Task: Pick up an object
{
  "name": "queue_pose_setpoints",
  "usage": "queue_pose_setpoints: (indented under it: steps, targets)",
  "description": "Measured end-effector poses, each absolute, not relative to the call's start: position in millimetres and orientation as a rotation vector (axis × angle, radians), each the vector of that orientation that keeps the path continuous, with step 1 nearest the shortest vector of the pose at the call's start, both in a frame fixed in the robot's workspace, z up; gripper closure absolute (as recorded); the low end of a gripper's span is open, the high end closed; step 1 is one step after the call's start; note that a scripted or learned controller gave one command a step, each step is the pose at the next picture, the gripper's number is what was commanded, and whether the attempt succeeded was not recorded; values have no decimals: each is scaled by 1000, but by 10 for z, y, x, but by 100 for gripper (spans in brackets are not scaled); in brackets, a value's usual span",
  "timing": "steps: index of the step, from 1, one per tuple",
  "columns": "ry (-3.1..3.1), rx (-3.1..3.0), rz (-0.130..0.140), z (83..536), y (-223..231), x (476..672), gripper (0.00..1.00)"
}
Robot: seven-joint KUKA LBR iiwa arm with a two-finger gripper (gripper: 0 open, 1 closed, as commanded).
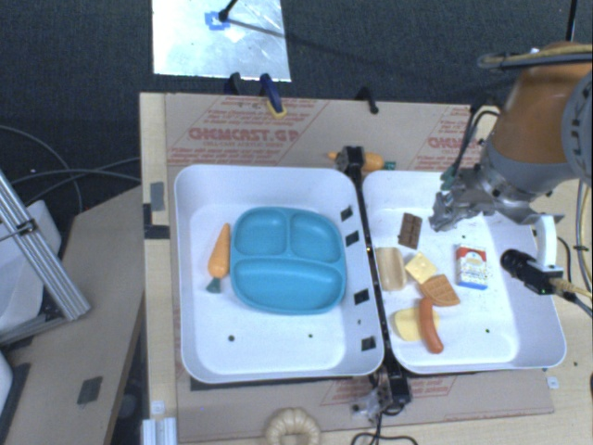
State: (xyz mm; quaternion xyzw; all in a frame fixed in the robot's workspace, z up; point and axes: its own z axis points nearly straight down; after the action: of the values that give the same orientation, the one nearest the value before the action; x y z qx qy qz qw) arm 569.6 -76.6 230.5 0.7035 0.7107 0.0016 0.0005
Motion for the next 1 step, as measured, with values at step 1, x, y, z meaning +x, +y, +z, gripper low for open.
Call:
queue_pose_setpoints:
  steps: [1]
  targets:
    - [2233,2212,2,2150,-244,5579,100]
